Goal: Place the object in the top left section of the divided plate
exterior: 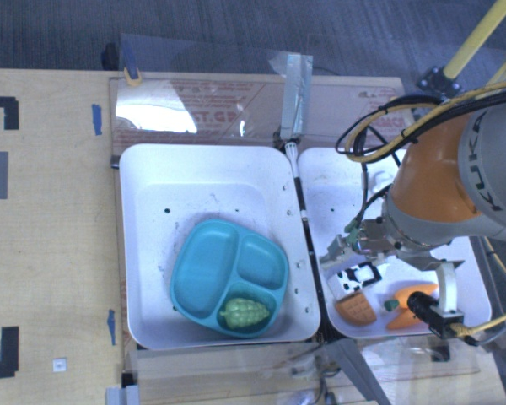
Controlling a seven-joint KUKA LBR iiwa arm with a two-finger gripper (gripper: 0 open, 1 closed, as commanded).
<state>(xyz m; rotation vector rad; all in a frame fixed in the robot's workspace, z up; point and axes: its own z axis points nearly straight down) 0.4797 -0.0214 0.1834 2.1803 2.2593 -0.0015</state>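
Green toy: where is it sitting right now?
The green toy lies in the bottom section of the blue plate, in the left bin, toward that bin's near edge.

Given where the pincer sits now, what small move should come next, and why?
Probably a short descent onto the orange piece below it. The pincer hangs over the right bin, with nothing visible between its fingers, while the plate lies in the left bin, its top left section bare and a green item in the bottom one.
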